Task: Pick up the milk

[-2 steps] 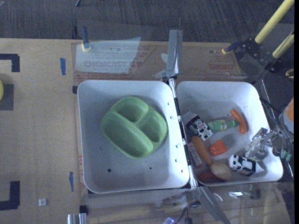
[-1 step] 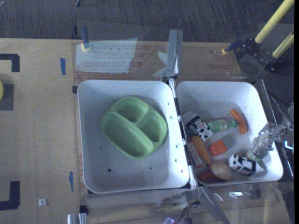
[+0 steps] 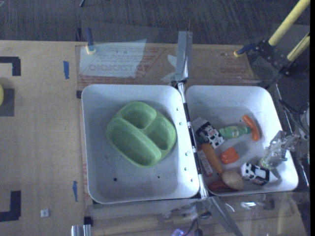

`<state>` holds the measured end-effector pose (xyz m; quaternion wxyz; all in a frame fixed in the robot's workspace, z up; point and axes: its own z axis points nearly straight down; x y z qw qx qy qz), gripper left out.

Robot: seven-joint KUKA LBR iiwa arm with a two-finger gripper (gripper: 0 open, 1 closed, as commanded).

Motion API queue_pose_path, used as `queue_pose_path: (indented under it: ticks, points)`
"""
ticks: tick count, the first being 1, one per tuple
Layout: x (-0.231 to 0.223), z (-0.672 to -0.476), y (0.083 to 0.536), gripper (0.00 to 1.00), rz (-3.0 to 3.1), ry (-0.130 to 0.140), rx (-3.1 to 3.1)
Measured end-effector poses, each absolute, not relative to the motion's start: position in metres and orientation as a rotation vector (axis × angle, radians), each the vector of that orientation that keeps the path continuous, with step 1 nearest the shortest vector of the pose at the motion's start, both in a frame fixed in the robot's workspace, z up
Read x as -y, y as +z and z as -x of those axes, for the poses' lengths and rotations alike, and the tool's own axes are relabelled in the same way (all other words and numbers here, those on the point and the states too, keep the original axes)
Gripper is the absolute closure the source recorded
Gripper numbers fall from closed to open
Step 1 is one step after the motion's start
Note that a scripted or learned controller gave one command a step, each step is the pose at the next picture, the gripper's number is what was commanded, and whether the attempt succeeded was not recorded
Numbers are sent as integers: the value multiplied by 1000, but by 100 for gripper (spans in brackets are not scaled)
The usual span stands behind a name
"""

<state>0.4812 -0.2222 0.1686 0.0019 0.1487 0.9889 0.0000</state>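
A: Quick status: where's the milk?

B: Two cow-patterned items in the right bin (image 3: 275,107), black and white patches. One milk carton (image 3: 210,134) lies at the bin's left side, just beside the green bottle (image 3: 235,131). The second cow-print piece (image 3: 255,173) sits near the front right corner, beside a tan potato-like item (image 3: 232,179).

A: Jaws?

B: The gripper (image 3: 275,154) is low over the right bin's right side, just above the second cow-print piece. It's a translucent blur, so I cannot tell if the jaws are open or closed. Nothing visibly between them.

A: Count the rest.

B: Right bin: one orange carrot (image 3: 212,157), one orange-red pepper-like piece (image 3: 229,155), one orange sausage-like piece (image 3: 251,127), plus a red item (image 3: 216,185) at the front edge, too hidden to name. Left bin (image 3: 93,132): one green divided plate (image 3: 141,132), three compartments, tilted in the middle. Two bins side by side on the worktop (image 3: 39,146).
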Motion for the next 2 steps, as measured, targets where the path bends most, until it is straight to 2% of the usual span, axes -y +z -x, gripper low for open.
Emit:
queue_pose_path:
  ticks: [1, 2]
  points:
    - [223, -482, 189, 100, -300, -2, -3119]
    - [223, -482, 256, 100, -199, -2, -3127]
